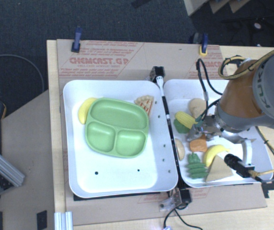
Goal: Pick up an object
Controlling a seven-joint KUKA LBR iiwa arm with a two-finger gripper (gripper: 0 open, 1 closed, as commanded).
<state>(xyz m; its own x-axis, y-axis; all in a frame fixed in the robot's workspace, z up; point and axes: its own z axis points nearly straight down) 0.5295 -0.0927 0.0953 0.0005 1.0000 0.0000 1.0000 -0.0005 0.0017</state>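
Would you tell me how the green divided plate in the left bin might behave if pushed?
The plate looks like stiff moulded plastic, so probably light and rigid. Lying flat, it should slide, not tip. It likely nudges the banana at its edge.

arm point(271, 92): thick rounded grey shell
band point(240, 97): wide glossy orange section above the wrist
wrist: silver-grey metal block with a white bracket
cables point(209, 87): thin black and yellow leads looping beside the orange band
tool point(201, 128): small dark metal parts
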